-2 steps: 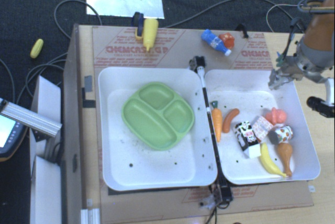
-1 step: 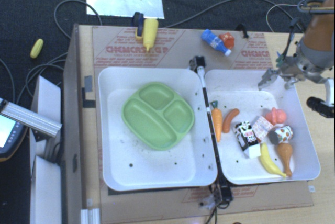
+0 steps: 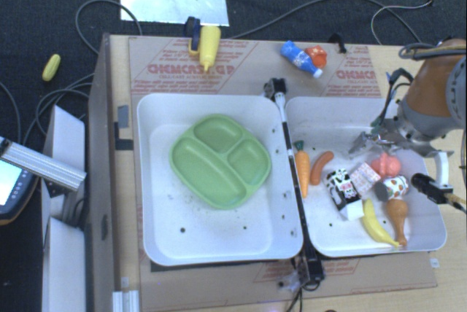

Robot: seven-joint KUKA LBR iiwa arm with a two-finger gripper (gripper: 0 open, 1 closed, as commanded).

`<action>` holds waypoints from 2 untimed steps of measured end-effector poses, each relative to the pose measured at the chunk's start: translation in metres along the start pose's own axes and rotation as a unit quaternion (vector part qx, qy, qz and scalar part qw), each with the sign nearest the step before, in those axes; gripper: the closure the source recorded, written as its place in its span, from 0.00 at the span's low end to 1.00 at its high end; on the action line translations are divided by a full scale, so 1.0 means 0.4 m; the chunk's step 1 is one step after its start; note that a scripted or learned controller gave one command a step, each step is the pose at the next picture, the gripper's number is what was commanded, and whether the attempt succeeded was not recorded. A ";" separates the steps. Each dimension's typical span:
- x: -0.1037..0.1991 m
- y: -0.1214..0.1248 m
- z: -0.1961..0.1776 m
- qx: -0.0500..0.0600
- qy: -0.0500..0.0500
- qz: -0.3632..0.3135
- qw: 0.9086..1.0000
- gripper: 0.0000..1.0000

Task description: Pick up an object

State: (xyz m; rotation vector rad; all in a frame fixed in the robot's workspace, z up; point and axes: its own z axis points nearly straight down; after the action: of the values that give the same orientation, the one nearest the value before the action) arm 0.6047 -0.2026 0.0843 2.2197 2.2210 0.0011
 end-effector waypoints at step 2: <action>0.150 -0.172 -0.022 -0.005 -0.001 0.000 1.000 0.00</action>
State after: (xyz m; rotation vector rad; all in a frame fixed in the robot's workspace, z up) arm 0.5357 -0.1427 0.0931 2.2123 2.2154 0.0104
